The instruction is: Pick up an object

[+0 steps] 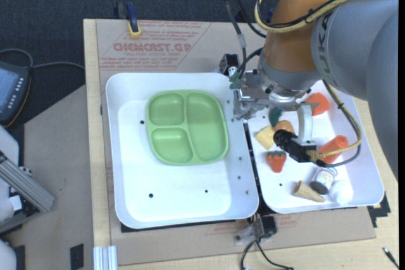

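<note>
Pincer (243, 104) above two bins (120, 155); one green plate (187, 127).

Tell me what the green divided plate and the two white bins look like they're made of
Green plate: likely molded plastic, matte, with an even pastel colour and soft rounded dividers. White bins: probably thin formed plastic, smooth and slightly glossy, with rounded corners and a faint sheen; the look leaves the exact material open.

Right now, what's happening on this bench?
The arm reaches in over the right bin, which holds small toy foods, among them a strawberry, a cheese wedge and an ice cream cone. Nothing is seen lifted yet. The left bin holds a green divided plate.
</note>
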`<state>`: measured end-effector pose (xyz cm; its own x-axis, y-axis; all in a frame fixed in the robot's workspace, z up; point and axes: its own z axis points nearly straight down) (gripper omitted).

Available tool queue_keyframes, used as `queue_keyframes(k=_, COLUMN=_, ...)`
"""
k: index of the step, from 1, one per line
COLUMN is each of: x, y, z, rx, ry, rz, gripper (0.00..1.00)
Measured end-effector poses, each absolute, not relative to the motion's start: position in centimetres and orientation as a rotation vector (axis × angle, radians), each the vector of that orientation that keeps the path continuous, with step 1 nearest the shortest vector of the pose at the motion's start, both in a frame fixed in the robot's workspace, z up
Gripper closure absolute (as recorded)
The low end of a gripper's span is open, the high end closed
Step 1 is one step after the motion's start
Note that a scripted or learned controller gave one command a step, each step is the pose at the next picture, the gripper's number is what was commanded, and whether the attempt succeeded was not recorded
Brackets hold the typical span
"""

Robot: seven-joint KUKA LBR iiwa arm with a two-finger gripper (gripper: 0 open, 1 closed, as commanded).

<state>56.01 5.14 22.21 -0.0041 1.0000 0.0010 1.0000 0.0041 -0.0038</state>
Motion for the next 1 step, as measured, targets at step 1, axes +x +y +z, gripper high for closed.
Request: queue_keyframes(k=1, x=56.72, y=4.45, z=23.23, rx=-2.222, ry=-2.224, rz=-0.002, gripper=1.0)
